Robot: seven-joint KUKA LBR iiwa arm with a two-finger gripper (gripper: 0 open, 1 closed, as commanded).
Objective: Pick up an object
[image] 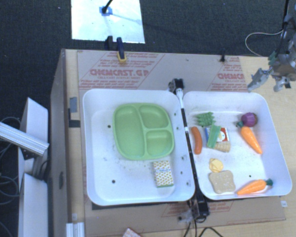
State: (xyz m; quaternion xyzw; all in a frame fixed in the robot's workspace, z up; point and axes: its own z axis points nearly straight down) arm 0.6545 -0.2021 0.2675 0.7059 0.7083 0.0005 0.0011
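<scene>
The fingers (269, 79) hang spread apart with nothing between them, above the worktop (138, 70) just past the far right corner of the right bin (272, 127); every object lies below and to the left of them; nearest are the purple onion (249, 118) and a carrot (250, 137) touching it; farther off sit a second carrot (253, 186), a slice of bread (222, 181), a sausage (197, 139); the green tray (142, 131) lies in the left bin (96, 147)

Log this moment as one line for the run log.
arm: gripper above right bin's far right corner | jaws: spread, nothing between | left bin: green tray | pick: not yet done
</scene>
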